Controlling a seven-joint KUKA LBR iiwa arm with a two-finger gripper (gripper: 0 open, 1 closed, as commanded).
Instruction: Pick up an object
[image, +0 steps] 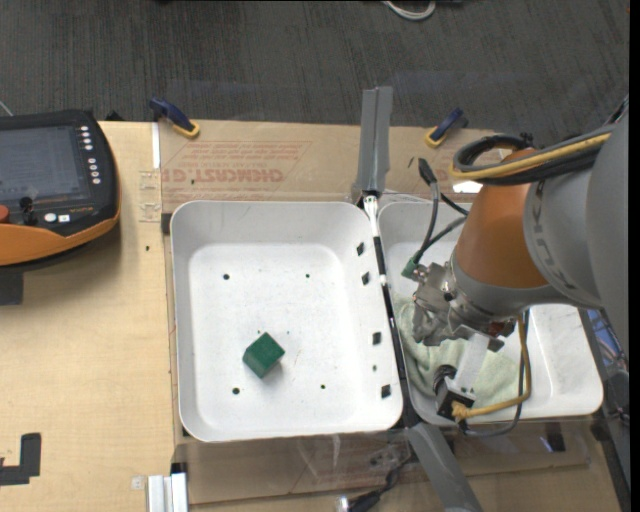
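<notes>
Arm: we see the grey arm (560, 215) with its orange band reaching in from the right and bending down over the right bin (570, 385).

Gripper: the gripper (432, 318) sits low in the left part of the right bin, just beside the divider between the two bins. Its wrist and a tangle of cables cover it from above, so we cannot tell its state, nor whether it has anything in its grasp.

Cloth: a pale, slightly greenish cloth (495, 370) lies crumpled in the right bin, directly under and around the gripper. It seems to touch the tool, though we cannot be sure from this angle.

Green block: a small green block (264, 354) rests on the floor of the left bin (200, 300), in its lower middle part, turned a little askew. It lies well apart from the gripper, with the bin walls between them.

Bench: both white bins stand side by side on a wooden bench (80, 360), with a sheet of printed cardboard (255, 170) behind them.

Pendant: a control pendant (50, 185) with a dark screen and orange edge lies at the bench's far left, well away from the bins.

Clamps: two clamps with blue and yellow grips, one (175, 117) left and one (445, 127) right, hold the cardboard's far edge.
</notes>
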